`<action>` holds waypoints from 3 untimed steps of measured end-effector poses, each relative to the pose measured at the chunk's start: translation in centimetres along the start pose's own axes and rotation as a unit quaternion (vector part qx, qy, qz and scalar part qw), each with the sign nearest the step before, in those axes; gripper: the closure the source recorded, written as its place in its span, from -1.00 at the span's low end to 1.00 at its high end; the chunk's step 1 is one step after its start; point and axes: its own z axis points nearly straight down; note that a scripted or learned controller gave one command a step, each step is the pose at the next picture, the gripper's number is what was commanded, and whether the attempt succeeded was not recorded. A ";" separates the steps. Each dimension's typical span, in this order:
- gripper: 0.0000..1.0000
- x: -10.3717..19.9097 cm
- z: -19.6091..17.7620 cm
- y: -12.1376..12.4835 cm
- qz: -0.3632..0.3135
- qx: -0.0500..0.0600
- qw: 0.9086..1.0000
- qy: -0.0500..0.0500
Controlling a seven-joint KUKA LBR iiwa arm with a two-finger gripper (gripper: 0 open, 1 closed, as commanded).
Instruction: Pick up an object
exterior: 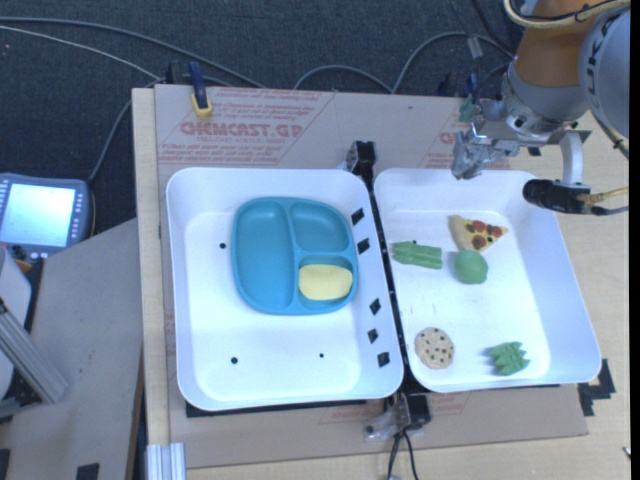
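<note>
- The tool (468, 164) hangs over the far rim of the right bin (570, 298), near that bin's far left corner, with nothing between its fingers; how far they are parted cannot be told from this angle.
- The right bin holds five loose items, all lying apart from the tool: a pizza slice (476, 232) nearest to it, a green ball (471, 266) just in front of the slice, a green pod-like piece (417, 255) to the ball's left, a cookie (434, 348) near the front rim, and a leafy green piece (508, 358) at the front right.
- The left bin (200, 338) carries a blue divided plate (275, 243) with a yellow lump (326, 281) in its front right compartment.
- Both bins rest on a brown board (250, 118) on the tabletop.
</note>
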 end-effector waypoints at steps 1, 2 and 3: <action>1.00 0.0 -4.3 0.1 0.000 0.000 1.000 0.000; 1.00 5.9 -4.1 -0.5 -0.003 0.003 1.000 0.002; 1.00 10.4 -2.5 0.1 -0.002 0.004 1.000 0.001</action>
